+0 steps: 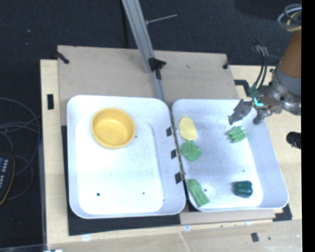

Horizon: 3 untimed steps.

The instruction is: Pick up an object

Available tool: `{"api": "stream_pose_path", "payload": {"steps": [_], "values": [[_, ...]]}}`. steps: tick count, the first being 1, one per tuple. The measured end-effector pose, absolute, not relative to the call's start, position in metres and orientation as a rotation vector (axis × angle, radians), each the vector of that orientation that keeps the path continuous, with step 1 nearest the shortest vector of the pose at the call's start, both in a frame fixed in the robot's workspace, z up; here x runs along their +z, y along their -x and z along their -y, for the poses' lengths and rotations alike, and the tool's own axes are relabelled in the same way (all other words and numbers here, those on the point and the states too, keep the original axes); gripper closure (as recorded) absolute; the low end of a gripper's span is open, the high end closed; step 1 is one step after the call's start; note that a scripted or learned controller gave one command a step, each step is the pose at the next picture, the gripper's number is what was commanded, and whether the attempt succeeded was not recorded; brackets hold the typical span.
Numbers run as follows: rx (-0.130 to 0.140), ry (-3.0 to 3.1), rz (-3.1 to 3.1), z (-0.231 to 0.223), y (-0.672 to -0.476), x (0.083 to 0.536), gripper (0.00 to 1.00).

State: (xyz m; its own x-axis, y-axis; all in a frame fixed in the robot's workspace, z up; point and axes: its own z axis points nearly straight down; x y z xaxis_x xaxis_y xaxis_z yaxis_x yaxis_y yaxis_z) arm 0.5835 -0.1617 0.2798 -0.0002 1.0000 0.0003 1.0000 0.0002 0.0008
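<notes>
We see the gripper (247, 114) poised at about one o'clock of the right bin (270, 161), its two fingers spread apart with nothing between them, just above the small light green piece (236, 135). We judge that piece to be the intended pick, since the fingers straddle the space directly over it. The right bin also holds a pale yellow object (187, 128) at ten o'clock, a green leafy piece (190, 151) just below it, a green block (198, 192) at seven o'clock and a dark green object (243, 189) at five o'clock. The left bin (79, 193) holds a yellow bowl (113, 127) at eleven o'clock.
</notes>
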Motion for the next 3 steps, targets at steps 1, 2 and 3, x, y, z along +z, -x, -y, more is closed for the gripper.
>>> {"api": "stream_pose_path", "payload": {"steps": [1,2,3], "values": [[0.001,-2.221,-2.221,0.162,-0.584,0.280,0.00],[-0.004,-2.224,-2.222,0.165,-0.581,0.238,0.00],[-0.004,-2.224,-2.222,0.164,-0.572,0.181,0.00]]}}
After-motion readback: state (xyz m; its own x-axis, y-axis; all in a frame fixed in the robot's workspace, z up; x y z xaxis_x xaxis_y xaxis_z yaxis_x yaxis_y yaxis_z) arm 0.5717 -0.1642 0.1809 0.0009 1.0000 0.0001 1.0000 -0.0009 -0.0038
